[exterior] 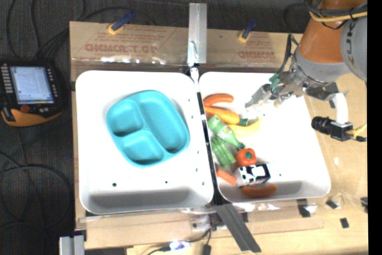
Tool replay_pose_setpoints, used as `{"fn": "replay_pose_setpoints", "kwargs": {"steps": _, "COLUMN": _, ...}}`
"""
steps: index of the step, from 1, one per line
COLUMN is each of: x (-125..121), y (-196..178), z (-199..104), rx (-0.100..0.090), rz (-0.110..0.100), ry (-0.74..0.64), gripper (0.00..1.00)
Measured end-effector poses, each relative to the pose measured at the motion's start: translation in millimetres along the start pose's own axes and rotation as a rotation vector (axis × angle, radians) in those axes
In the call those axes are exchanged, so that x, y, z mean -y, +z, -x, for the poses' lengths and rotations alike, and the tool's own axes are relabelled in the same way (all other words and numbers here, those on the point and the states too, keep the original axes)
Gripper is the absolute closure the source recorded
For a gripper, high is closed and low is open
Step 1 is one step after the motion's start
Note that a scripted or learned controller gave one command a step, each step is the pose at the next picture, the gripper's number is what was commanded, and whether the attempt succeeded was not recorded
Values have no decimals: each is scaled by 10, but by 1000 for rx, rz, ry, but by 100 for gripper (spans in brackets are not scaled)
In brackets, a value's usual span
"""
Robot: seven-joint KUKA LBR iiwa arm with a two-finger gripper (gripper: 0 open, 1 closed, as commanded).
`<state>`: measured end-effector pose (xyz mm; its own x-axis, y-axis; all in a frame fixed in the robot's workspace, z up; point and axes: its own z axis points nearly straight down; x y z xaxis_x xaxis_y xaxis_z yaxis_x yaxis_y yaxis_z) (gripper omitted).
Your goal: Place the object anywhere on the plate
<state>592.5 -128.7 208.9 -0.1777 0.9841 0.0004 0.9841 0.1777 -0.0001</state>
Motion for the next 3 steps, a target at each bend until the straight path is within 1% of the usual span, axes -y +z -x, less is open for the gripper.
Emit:
{"fn": "replay_pose_setpoints", "kwargs": {"steps": 1, "x": 12, "y": -265, "z": -793, "rx": 0, "rz": -2, "ry": -85, "gripper": 100}}
{"fn": "replay_pose_setpoints", "kwargs": {"steps": 2, "x": -872, "y": 262, "z": -1021, "rx": 1, "rz": -3, "ry": -60, "gripper": 100}}
{"fn": "replay_pose_setpoints", "kwargs": {"steps": 3, "x": -748, "y": 256, "z": -1192, "rx": 2, "rz": -2, "ry": -234, "gripper": 100}}
